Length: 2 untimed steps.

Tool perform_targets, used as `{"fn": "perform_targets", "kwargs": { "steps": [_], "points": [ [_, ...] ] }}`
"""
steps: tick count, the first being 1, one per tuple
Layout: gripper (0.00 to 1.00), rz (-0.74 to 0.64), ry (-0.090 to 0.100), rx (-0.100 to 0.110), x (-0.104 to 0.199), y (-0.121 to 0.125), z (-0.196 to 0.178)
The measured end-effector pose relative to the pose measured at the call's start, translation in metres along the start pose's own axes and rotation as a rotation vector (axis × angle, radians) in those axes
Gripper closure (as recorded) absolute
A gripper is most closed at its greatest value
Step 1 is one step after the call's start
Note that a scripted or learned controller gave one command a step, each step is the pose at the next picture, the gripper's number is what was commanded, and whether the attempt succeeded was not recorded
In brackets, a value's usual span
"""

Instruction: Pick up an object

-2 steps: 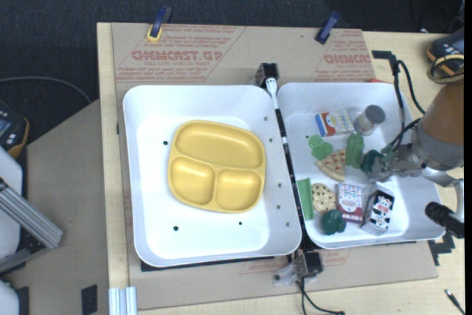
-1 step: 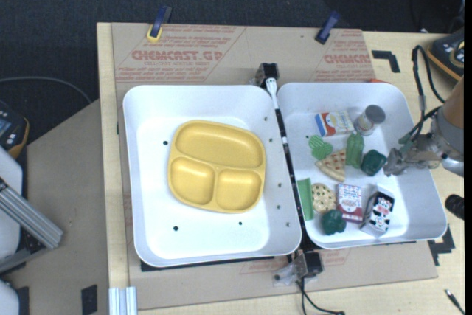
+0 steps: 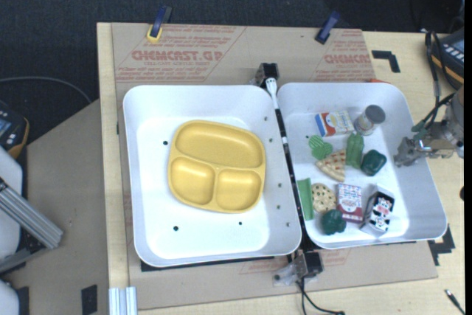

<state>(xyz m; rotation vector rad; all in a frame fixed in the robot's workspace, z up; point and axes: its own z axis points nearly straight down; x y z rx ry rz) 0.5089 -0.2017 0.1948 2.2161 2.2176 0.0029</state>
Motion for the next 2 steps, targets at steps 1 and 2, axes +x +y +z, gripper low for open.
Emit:
{"fn": "perform_targets", "kwargs": {
  "steps": [1, 2],
  "points": [
    [1.0, 0.0, 0.0, 0.0, 0.0, 0.001, -0.032],
    [1.0, -0.004, 0.002, 0.002, 0.046, 0.014, -0.035]
  ]
}}
